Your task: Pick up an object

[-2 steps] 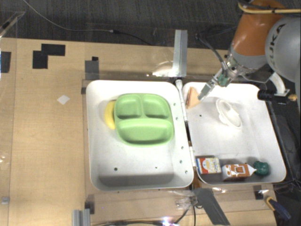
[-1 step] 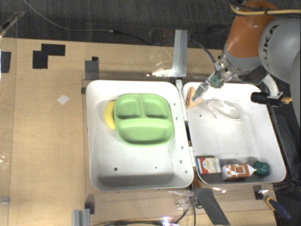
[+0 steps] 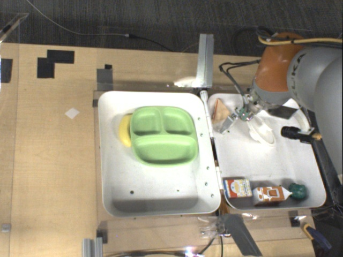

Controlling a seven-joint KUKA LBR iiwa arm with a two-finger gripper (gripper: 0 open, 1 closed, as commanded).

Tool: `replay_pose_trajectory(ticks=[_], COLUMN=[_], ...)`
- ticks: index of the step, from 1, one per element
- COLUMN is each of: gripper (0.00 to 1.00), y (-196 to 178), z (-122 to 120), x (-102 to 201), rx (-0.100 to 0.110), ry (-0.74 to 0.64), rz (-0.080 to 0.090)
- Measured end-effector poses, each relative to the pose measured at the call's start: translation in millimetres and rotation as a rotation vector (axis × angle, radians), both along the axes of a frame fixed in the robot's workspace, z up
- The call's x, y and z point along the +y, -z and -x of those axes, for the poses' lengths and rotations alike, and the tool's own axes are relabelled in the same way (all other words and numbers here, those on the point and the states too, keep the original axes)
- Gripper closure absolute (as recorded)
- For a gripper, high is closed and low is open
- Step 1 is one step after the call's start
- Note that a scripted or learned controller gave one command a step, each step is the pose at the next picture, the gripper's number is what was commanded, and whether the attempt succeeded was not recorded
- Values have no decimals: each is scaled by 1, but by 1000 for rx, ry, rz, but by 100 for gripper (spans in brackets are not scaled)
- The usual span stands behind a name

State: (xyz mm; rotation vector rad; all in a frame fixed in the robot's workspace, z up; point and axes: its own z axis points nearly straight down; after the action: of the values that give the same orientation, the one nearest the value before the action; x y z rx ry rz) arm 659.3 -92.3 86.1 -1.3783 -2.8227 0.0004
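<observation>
The gripper (image 3: 231,121) is hanging low in the right bin (image 3: 278,165) beside a tan wedge (image 3: 220,110) (whether it is gripping anything, I cannot tell), so the pick is looking unfinished.

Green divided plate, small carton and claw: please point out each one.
green divided plate (image 3: 163,135), camera view, centre ridge.
small carton (image 3: 237,188), camera view, front face.
claw (image 3: 231,121), camera view, between fingertips.
</observation>
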Motion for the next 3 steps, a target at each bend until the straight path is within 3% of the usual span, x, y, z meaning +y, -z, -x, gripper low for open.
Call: replay_pose_trajectory(ticks=[1, 2, 3], gripper=[0, 0, 0], y=[-63, -8, -9], z=[24, 48, 29], x=[-95, -15, -6], rx=[-10, -26, -25], ry=[58, -30, 211], rz=[2, 2, 1])
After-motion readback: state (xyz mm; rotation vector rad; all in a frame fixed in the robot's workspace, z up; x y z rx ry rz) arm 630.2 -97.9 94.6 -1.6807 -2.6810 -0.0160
